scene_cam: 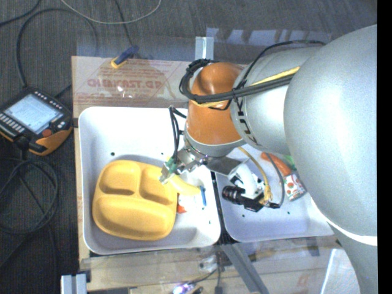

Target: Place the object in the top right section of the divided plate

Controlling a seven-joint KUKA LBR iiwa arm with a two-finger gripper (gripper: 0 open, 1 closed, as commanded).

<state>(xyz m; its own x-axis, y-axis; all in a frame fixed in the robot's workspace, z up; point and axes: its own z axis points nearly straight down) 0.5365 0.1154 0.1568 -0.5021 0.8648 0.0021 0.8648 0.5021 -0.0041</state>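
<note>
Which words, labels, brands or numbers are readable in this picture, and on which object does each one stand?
None can be quoted with certainty.
Cardboard sheet behind the left bin: faint reddish print, too blurred to read.
Handheld pendant: lit screen, text too small.
Packet in the right bin: printed colours, illegible.

Claw (173, 166) over yellow divided plate (131, 198) edge, left bin (110, 124).

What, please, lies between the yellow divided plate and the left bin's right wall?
In the camera view, a yellow banana-like object lies there beside the divided plate, with a small blue item and an orange one.
</note>
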